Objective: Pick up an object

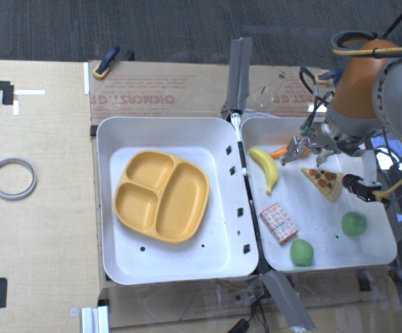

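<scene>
1. Nearest candidates: banana (265, 168) and orange carrot-like item (278, 152), upper left of right bin (388, 245); pizza slice (324, 181) just right of them.
2. Gripper (299, 146) hangs over the carrot; nothing seen between fingers. Spread or pressed together: cannot tell, too small/cluttered.
3. Step, as judged: approach, pre-grasp. Next: descend, close on one item.
4. Room: bin's top wall and centre divider (246, 186) close by; lower right of bin more open, w/ box (278, 223) and two green balls (301, 252).
</scene>
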You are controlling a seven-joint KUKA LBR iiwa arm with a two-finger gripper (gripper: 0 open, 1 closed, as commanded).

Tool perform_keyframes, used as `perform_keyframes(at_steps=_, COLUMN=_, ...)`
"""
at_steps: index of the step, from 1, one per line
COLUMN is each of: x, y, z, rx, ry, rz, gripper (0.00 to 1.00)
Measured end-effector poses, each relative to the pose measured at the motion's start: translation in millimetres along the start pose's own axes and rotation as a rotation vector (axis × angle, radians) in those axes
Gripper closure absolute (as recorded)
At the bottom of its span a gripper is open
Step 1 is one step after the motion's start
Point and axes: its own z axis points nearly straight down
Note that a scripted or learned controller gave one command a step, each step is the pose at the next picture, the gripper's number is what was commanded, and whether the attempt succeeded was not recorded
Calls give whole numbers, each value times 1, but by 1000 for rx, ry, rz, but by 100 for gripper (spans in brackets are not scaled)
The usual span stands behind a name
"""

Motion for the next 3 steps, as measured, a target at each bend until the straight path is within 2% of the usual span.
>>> perform_keyframes(at_steps=1, x=-64, y=-28, z=-51, rx=-3, ry=-2, rz=-43, gripper=0)
perform_keyframes(at_steps=2, x=-50, y=-25, z=14, rx=-2, ry=-1, rz=-21, gripper=0)
perform_keyframes(at_steps=3, x=-51, y=-25, z=5, rx=-4, ry=-2, rz=-18, gripper=100)
